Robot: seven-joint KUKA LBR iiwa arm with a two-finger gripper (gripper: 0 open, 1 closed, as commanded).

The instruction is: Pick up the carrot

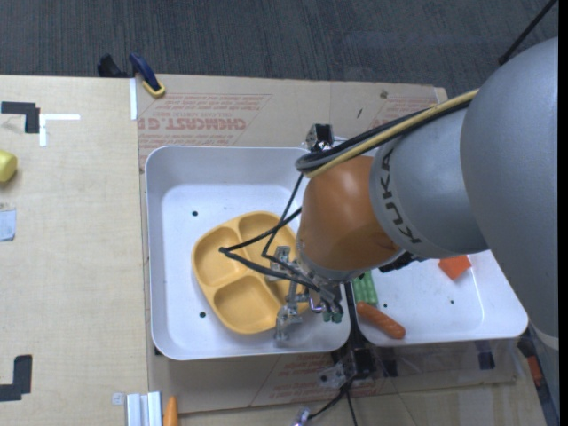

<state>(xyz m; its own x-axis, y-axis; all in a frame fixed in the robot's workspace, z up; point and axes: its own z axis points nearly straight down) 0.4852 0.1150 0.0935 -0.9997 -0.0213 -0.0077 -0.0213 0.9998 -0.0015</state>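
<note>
The carrot (381, 322), an orange-red stub, lies at the front left of the right bin (497, 313), next to the divider. My gripper (309, 318) hangs low over the front right corner of the left bin (169, 264), at the right edge of a yellow divided plate (232, 278). It stands open with nothing between its fingers. It is a short way left of the carrot and apart from it. The arm's orange band and grey body cover the middle of both bins.
An orange block (454, 267) sits in the right bin, and a green item (362, 288) shows just behind the carrot under the arm. A yellow object (5, 166) lies on the bench at far left. Cables trail from the wrist over the plate.
</note>
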